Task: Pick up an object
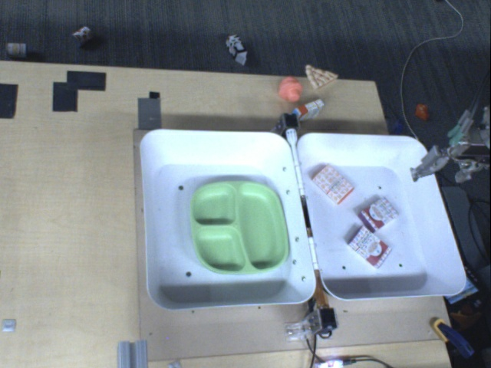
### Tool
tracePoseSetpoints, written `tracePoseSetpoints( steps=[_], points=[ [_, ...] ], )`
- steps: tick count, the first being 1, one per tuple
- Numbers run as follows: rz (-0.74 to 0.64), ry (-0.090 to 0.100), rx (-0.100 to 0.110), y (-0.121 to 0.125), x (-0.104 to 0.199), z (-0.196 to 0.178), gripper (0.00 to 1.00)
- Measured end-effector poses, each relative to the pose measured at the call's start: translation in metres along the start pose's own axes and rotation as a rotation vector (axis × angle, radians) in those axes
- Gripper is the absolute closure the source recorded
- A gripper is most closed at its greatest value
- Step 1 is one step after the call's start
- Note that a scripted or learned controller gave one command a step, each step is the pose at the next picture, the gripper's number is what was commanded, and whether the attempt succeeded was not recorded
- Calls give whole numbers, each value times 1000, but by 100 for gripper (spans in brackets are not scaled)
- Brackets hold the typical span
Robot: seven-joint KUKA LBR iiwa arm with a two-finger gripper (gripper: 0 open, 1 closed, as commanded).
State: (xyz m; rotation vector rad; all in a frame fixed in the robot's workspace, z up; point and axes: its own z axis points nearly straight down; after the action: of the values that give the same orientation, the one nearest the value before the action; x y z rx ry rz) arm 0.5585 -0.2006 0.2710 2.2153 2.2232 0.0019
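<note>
Tool (437,163) at right bin's (414,286) far edge, jaw state unclear, well apart from three cartons (332,184) (379,214) (368,246)

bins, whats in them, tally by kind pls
green divided tray: 1, in the left bin
small printed red-and-white boxes: 3, in the right bin
total: 4

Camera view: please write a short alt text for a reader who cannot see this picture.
Two shallow white bins sit side by side on a bench: the left bin holds a green divided tray, and the right bin holds three small red-and-white packets. The gripper hovers at the right bin's far right edge, apart from the packets.
</note>
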Motion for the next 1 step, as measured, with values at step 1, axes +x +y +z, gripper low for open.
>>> tracePoseSetpoints(
  steps=[1],
  points=[
    [-3, 2, 3, 57, -1, 158, 0]
  ],
)
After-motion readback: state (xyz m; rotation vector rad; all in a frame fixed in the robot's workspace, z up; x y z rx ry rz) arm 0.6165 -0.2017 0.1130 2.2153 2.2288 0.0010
